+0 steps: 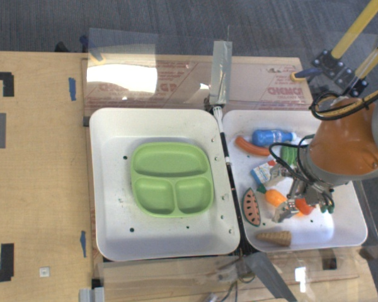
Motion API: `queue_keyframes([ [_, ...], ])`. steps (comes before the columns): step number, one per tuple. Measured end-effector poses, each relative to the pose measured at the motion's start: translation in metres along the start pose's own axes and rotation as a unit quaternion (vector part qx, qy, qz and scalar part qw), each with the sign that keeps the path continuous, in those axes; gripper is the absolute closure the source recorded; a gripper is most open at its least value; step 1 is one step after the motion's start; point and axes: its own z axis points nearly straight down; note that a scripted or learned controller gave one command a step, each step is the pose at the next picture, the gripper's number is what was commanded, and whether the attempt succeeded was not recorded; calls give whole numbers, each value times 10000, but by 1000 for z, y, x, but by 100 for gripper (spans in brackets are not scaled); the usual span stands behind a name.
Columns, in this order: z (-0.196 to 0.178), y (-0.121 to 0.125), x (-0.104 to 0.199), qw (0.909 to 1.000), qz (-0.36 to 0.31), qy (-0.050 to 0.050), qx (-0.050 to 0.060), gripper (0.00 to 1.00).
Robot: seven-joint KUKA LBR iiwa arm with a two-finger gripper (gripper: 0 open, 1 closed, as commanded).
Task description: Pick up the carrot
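The carrot (276, 198) is a short orange piece lying in the middle of the right bin (349, 231). My gripper (290, 206) hangs low right over it, reaching in from the right under the orange wrist band. Orange shows on both sides of the gripper's tip, at its left and again at its right. The gripper body hides the rest of the carrot, and I cannot tell whether the carrot is off the bin floor.
Also in the right bin: a blue bottle (272, 136), a long red-orange piece (252, 146), a small packet (263, 172), a watermelon slice (251, 207) and a cone (274, 236). A green divided plate (172, 178) lies in the left bin (107, 168).
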Motion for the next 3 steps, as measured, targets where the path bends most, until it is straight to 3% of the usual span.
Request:
queue_keyframes([
  [1,12,3,25,9587,2836,228,7,0],
  [2,0,3,21,9590,2828,182,1,100],
  [3,-84,96,19,9232,3833,283,41,100],
])
